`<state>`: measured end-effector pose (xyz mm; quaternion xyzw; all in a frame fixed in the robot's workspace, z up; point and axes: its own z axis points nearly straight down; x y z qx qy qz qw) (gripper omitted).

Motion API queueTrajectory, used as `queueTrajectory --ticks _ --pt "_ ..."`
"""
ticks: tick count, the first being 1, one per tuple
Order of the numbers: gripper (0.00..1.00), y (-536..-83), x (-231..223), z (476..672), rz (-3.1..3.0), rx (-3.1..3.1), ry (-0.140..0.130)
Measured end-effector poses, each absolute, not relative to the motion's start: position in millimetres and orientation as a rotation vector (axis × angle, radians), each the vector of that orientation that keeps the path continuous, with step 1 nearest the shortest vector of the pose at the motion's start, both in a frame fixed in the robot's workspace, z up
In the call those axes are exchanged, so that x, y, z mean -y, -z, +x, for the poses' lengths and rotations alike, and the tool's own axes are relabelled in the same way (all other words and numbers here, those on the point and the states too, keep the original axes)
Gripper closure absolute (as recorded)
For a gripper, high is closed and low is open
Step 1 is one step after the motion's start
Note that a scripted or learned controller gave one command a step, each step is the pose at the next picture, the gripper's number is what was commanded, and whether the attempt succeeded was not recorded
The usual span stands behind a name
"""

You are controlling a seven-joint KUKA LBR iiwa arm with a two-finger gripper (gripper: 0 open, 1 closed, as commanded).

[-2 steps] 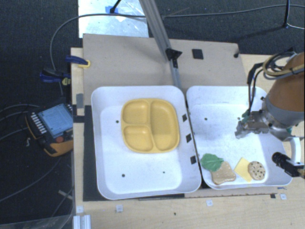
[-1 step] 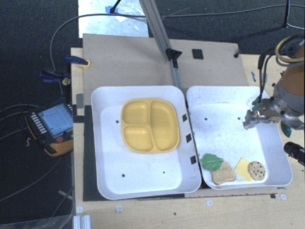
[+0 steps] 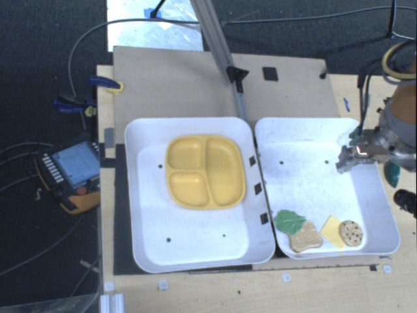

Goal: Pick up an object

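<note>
Nearest the camera, along the front wall of the right bin (image 3: 391,240), four small toy foods lie in a loose row. From left to right: a green lettuce leaf (image 3: 290,222), a tan slice of toast (image 3: 305,237), a yellow cheese wedge (image 3: 333,231) and a round chocolate-chip cookie (image 3: 350,233). The leaf's lower edge touches the toast, and its long axis runs roughly left to right with a slight downward tilt to the right. The toast lies flat with its rounded top toward the front left. The cheese wedge runs slantwise, one corner toward the far left, and the cookie sits against its right side. All four rest on the bin floor, untouched by the arm.

The left bin (image 3: 146,240) holds a yellow divided plate (image 3: 205,171) with three compartments, one long one on the right and two smaller ones on the left. It lies flat in the far half of the bin, its long side running left to right.

Farther back, over the far right part of the right bin, the gripper (image 3: 348,158) hangs from the grey arm that comes in from the right. It is well apart from the toy foods, and nothing shows between its fingers; whether they are spread or closed I cannot tell.
</note>
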<state>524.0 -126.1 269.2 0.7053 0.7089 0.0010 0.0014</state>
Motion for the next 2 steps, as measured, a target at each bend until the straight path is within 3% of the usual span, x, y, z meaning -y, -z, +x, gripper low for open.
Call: queueTrajectory --ticks 2 --pt "1.00 -259 36 517.2 2.212 -2.231 -0.002"
